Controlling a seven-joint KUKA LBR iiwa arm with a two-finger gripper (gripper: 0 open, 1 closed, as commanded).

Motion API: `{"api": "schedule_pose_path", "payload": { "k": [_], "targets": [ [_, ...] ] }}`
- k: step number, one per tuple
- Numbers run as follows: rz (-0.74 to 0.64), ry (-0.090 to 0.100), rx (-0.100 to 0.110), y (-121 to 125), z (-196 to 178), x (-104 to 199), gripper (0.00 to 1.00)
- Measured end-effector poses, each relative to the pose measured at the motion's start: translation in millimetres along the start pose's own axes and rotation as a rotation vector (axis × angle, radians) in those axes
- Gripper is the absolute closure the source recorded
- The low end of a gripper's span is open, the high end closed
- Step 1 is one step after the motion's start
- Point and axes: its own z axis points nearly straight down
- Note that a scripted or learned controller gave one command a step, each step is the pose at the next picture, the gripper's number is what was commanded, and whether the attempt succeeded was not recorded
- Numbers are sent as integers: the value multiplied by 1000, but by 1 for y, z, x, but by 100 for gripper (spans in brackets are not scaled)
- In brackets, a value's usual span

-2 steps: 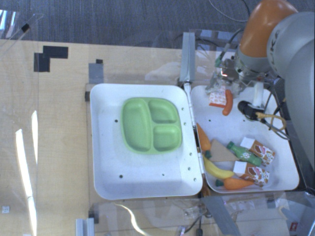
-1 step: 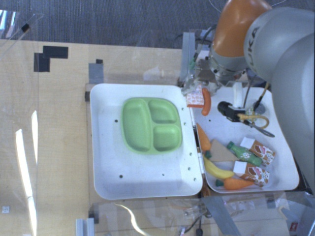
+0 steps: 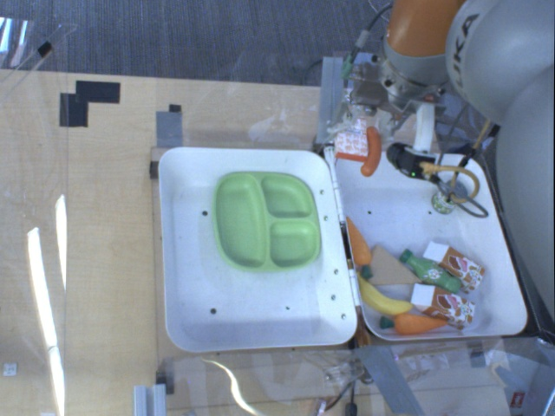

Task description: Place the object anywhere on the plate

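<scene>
Two white bins side by side, right bin (image 3: 486,232) holding banana (image 3: 381,299), carrot (image 3: 418,323) and cartons at its near end, green plate (image 3: 264,219) left of it in the left bin (image 3: 186,258), gripper (image 3: 368,141) over the right bin's far-left corner, clenched on a red sausage (image 3: 371,152)

The pale green three-compartment plate (image 3: 264,220) at the centre looks like smooth, matt plastic. The two shallow white bins (image 3: 251,323) have a smooth, faintly glossy plastic finish. The light wooden bench top (image 3: 87,232) on the left shows a fine grain under reflective streaks. The grey arm casing (image 3: 512,42) at the upper right is satin-smooth, its orange band (image 3: 429,11) glossier.
</scene>
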Motion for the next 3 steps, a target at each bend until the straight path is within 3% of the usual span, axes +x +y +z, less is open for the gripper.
{"api": "schedule_pose_path", "payload": {
  "k": [1,2,3],
  "targets": [
    [-74,0,5,-10,95,67,100],
    [-77,3,-1,-8,82,68,100],
    [-77,3,-2,-8,82,68,0]
  ]
}}
